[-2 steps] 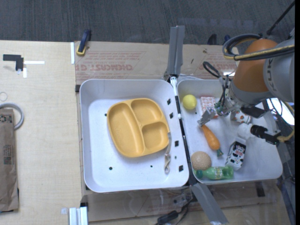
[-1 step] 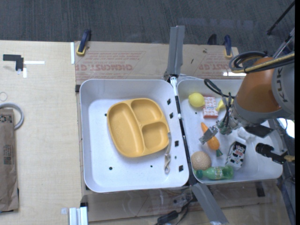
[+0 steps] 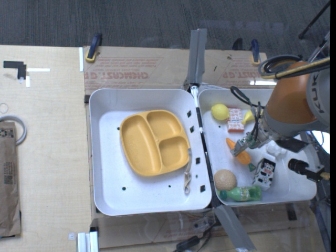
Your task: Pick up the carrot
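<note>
Orange and tapered, the carrot lies in my right white bin, near its middle, slanting from upper left to lower right. My jaws sit directly over it, low and touching or nearly touching its upper side; whether they are apart or closed on it I cannot tell, since my own wrist hides them. Just above the carrot are a round yellow lemon and a small red-and-white packet. Below it rest a tan round ball, a green plastic bottle lying flat and a small black-and-white box. The left white bin holds a yellow three-compartment plate. Both bins stand on the counter.
</note>
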Action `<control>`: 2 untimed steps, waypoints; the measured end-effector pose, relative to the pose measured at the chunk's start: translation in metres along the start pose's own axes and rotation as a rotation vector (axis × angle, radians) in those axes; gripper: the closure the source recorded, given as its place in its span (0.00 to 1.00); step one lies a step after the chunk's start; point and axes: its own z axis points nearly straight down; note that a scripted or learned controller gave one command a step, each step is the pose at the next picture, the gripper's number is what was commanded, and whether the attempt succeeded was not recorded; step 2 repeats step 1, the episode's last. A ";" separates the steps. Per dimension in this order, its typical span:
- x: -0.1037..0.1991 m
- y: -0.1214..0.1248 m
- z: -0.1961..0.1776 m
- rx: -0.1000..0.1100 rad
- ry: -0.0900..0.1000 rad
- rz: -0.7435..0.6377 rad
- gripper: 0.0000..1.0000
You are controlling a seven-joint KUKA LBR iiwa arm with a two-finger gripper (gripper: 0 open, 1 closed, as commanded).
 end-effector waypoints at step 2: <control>0.036 0.061 -0.121 0.000 0.000 -0.079 1.00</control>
